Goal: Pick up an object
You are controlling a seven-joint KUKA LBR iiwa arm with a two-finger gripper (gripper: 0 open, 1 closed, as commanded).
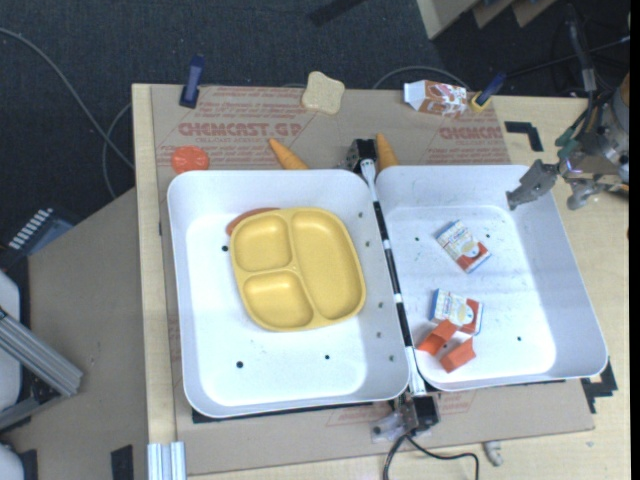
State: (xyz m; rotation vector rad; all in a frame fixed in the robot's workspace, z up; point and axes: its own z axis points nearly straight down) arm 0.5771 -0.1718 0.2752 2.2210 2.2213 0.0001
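Grey metal gripper (548,180) at the upper right, reaching in over the far right rim of the right bin (575,298); one dark finger (527,185) angles down-left toward the bin floor, and nothing lies between the fingers, though whether they stand apart or together cannot be told. Right bin contents: a small red-and-white carton (463,245) near the middle, a second carton (457,309) below it, and two orange blocks (447,347) just beside that one. Left bin (200,358): a yellow three-compartment tray (297,267) lying over a red object (243,221) at its upper left edge. On the cardboard beyond the bins: a carrot (286,155), an orange disc (189,158), a bread slice (323,91), a milk carton (436,97).
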